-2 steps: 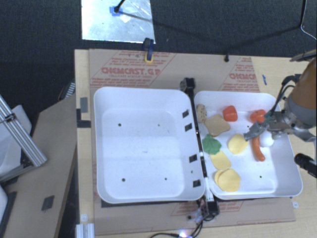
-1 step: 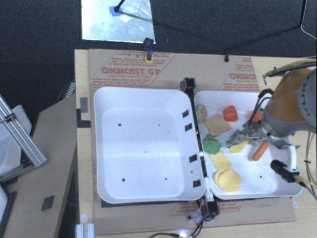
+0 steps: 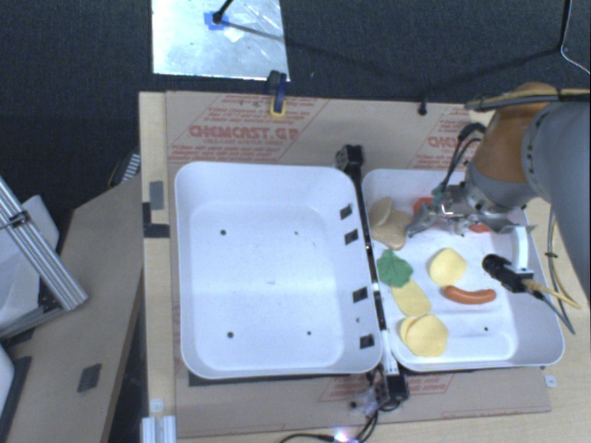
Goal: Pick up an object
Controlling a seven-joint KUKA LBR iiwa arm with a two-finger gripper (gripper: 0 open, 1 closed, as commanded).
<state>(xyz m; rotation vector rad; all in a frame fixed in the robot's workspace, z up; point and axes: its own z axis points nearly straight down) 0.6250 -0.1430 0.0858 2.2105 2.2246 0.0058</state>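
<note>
Reaching into the right bin (image 3: 536, 340), the gripper (image 3: 427, 220) hangs near the beige piece (image 3: 388, 223); you cannot tell its state. Nothing is lifted yet.

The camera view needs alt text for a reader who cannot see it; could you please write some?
A grey robot arm reaches from the right, its gripper low over the right bin, beside a beige piece. That bin also holds a green piece, yellow pieces and a sausage.

The arm (image 3: 554, 155) is smooth grey with an orange band, ending in a metallic end effector (image 3: 434, 212).
</note>
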